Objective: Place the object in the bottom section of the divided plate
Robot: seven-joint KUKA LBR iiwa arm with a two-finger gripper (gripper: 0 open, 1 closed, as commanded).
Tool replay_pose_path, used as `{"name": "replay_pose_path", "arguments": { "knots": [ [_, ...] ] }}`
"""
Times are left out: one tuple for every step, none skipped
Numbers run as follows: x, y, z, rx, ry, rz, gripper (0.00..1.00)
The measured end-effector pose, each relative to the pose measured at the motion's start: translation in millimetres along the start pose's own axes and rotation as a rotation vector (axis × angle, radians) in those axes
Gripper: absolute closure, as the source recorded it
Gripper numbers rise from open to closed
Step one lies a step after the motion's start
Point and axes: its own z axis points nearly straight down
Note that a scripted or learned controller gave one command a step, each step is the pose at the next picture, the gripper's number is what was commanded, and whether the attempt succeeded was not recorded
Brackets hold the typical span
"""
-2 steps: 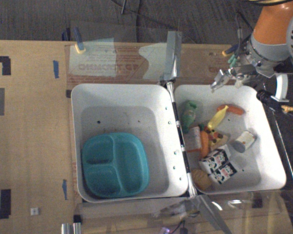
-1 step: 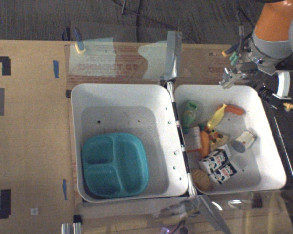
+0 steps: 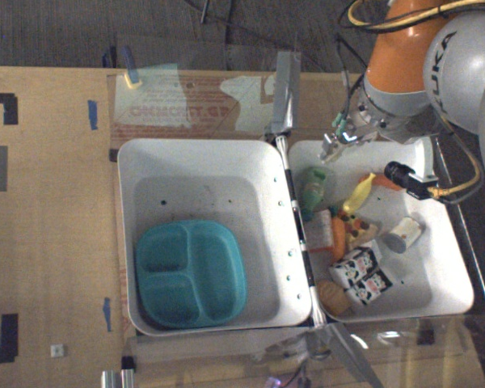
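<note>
The gripper [image 3: 333, 145] hangs over the back left corner of the right bin [image 3: 449, 249], up near the rim; its small metal fingers look spread a little, nothing between them, so it's carrying nothing right now. Above it sits the arm's fat orange band [image 3: 404, 47] and grey body, with yellow cable looped around.

Just under the gripper there's a green bottle [image 3: 314, 188] lying against the bin's left wall; beside that a yellow banana-looking thing [image 3: 360, 192] tilted toward the back, with a bit of orange at its upper end; then an orange piece [image 3: 339, 234] next to a small pale packet; a white cup [image 3: 403, 234] on its side toward the right; two black-and-white cow-print cartons [image 3: 362, 275] touching each other in front; a tan roundish lump [image 3: 335, 297] in the front left corner. Can't say which of these is the object to be moved; they're all bunched on the left half of that bin.

The divided plate [image 3: 191, 273] is over in the left bin [image 3: 145, 168], front left area; teal, rounded-rectangle shape, three compartments, two smaller ones on the far side and one wide one on the near side; it lies flat, well apart from the gripper.
</note>
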Motion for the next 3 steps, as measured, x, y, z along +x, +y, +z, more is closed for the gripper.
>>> {"name": "replay_pose_path", "arguments": {
  "knots": [
    [61, 23, -55, -0.003, -0.002, 0.275, 1.0],
    [111, 40, -86, -0.002, -0.002, 0.623, 1.0],
    [146, 53, -79, -0.001, -0.002, 0.76, 1.0]
  ]
}}
